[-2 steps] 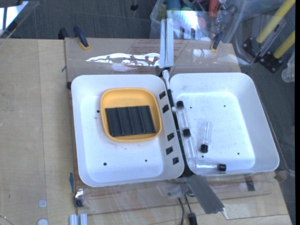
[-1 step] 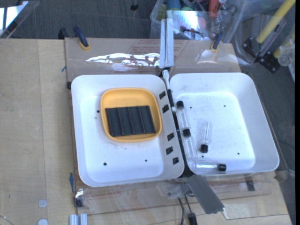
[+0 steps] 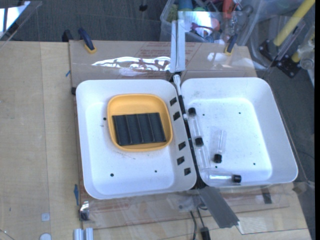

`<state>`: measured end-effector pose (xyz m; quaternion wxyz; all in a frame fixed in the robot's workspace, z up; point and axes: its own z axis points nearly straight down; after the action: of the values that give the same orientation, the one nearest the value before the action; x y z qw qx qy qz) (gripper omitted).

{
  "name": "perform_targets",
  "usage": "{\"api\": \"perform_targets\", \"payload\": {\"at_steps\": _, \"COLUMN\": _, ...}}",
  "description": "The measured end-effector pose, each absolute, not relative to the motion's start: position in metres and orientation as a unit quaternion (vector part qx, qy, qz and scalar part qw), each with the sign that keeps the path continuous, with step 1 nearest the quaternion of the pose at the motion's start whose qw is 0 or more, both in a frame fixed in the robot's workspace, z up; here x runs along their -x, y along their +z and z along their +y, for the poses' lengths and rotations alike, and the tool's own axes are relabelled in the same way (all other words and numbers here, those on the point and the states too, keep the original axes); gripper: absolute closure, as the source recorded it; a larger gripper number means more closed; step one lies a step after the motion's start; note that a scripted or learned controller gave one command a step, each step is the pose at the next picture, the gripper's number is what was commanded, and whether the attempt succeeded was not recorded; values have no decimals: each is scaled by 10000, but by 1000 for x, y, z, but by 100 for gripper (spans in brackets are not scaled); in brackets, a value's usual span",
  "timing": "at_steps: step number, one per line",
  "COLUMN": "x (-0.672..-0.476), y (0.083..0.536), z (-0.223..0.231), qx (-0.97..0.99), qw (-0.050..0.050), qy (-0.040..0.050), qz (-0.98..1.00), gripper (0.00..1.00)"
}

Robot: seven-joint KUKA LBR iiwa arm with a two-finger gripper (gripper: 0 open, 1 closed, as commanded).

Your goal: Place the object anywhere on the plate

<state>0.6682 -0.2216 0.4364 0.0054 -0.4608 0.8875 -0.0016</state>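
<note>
Currently on the plate: we are seeing a black ribbed slab [image 3: 138, 129] lying flat inside the yellow plate [image 3: 116, 103], left of the frame's centre.
Plate location: it is sitting in the left bin [image 3: 100, 179], toward that bin's upper half.
Task standing: we are judging the slab to be the task's object, so the placing is looking already done.
Other candidates: several clear vials [image 3: 218, 143] with black caps are lying in the right bin [image 3: 250, 91], mostly along its left wall and lower edge, well apart from the plate.
Gripper: we are not able to tell whether it is released or clenched.
Handling, slab: we are expecting it to be stiff, light and low; its grooves are running up the frame, so we are favouring a pinch across its short sides.
Handling, vials: we are judging them light, slick and prone to rolling; a pinch across the middle of the barrel is looking safest.
</note>
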Motion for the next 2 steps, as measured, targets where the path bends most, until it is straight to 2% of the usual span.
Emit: {"api": "perform_targets", "payload": {"at_steps": 2, "x": -668, "y": 436, "z": -222, "qx": 7576, "qw": 44, "qy": -17, "qz": 6527, "gripper": 100}}
